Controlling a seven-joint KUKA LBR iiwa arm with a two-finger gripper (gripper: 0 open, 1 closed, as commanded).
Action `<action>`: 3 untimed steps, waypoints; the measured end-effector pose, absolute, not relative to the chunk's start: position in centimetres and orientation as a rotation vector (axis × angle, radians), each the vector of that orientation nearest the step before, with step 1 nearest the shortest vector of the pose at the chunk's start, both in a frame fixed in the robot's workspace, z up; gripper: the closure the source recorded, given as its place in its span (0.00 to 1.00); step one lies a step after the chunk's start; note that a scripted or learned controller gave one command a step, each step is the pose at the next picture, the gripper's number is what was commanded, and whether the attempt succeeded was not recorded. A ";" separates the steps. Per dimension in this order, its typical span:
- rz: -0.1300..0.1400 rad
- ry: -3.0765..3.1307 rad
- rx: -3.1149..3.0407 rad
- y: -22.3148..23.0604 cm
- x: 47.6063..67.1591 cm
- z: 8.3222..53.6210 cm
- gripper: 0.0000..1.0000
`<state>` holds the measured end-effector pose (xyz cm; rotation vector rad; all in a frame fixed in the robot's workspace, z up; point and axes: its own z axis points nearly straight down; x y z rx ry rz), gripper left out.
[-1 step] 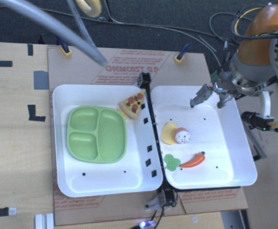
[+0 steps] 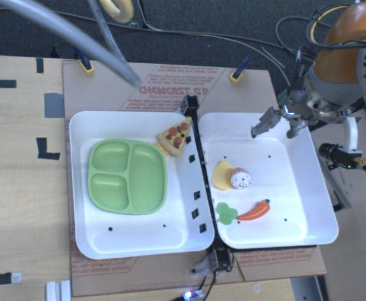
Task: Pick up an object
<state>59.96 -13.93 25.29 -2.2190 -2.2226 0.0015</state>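
Note:
In the right bin (image 2: 299, 168) lie a yellow round toy with a white speckled end (image 2: 230, 176) and a toy carrot with a green top (image 2: 248, 211) nearer the front. A toy pizza slice (image 2: 174, 138) rests against the left bin's right wall. My gripper (image 2: 277, 125) hangs over the far right corner of the right bin, well apart from the toys, with its two fingers spread open and nothing between them.
A green divided plate (image 2: 127, 175) fills the left part of the left bin (image 2: 139, 237). A black divider (image 2: 198, 174) runs between the bins. Cables trail across the dark floor behind the bench.

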 end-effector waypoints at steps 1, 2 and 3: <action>0.006 -2.221 -2.217 -13.5 60.1 20.8 0.00; 0.007 -2.221 -2.217 -13.6 60.9 15.8 0.00; 0.007 -2.221 -2.216 -12.9 61.6 10.5 0.00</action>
